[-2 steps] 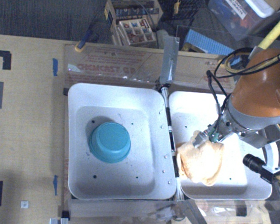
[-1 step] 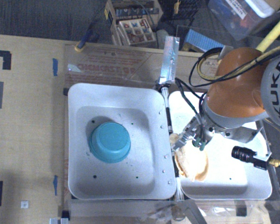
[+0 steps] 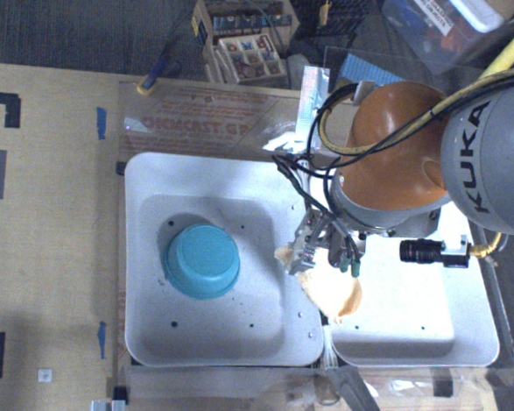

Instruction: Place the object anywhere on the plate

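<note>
A round blue plate (image 3: 202, 260), which looks like an upturned shallow dish, sits in the left white bin (image 3: 153, 184), left of its middle. A pale yellow object with an orange-brown edge (image 3: 332, 293) is at the ridge between the two bins, near the front. My gripper (image 3: 327, 252) hangs right over the object's upper part and hides some of it. Whether the object is touching the gripper or resting on the bin rim cannot be told from this view. The plate lies well to the left of the gripper.
The right white bin (image 3: 423, 335) lies under the arm's orange band (image 3: 393, 144) and wrist. Cables (image 3: 304, 182) loop around the wrist above the bins' shared wall. Boxes and clutter (image 3: 244, 41) stand behind the bench.
</note>
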Action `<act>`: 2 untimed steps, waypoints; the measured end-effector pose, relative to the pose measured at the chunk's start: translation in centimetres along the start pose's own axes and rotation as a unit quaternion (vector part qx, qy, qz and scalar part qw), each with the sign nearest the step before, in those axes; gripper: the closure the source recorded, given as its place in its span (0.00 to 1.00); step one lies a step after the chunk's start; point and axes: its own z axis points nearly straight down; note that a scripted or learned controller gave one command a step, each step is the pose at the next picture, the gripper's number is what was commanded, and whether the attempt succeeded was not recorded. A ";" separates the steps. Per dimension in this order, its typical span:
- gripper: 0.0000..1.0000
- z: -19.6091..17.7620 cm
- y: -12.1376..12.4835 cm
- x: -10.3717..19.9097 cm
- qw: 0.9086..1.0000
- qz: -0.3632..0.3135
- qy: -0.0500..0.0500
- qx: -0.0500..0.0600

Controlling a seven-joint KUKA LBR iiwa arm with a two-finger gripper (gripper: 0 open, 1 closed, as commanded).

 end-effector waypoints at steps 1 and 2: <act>1.00 -1.2 4.7 0.4 0.993 -0.121 -0.001 -0.001; 1.00 -0.9 10.0 0.8 0.992 -0.123 -0.001 -0.001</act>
